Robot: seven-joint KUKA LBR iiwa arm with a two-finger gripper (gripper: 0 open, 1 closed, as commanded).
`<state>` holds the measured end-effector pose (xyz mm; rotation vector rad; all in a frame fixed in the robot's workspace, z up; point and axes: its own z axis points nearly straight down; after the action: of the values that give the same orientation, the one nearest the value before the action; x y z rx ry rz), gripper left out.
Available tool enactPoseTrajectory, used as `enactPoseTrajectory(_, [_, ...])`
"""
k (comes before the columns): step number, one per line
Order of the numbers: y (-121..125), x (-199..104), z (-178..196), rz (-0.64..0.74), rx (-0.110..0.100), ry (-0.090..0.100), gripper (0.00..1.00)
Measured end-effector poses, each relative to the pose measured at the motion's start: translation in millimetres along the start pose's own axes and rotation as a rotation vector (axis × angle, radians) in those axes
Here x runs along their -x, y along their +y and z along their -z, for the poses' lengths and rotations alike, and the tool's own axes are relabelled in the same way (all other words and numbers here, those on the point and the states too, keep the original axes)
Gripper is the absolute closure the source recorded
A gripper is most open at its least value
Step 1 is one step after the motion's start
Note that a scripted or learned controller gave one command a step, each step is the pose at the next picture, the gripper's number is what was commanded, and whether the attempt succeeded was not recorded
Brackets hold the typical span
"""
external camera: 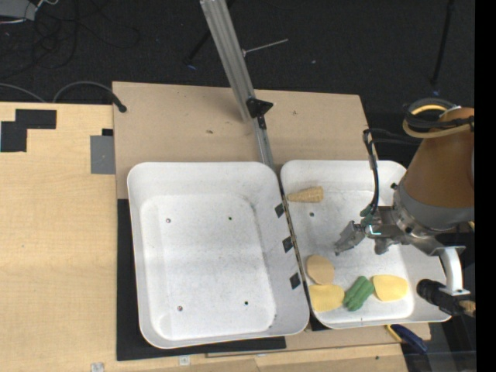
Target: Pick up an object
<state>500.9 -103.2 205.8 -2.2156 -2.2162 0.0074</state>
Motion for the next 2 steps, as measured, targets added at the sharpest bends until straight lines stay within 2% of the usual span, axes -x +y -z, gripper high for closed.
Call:
enactPoseTrajectory(1, [1,1,2,-0.004,0.006,-0.001,0.00])
enactPoseTrajectory(2, [-4,-3,-43,0.000,0.000,0.000,0.00])
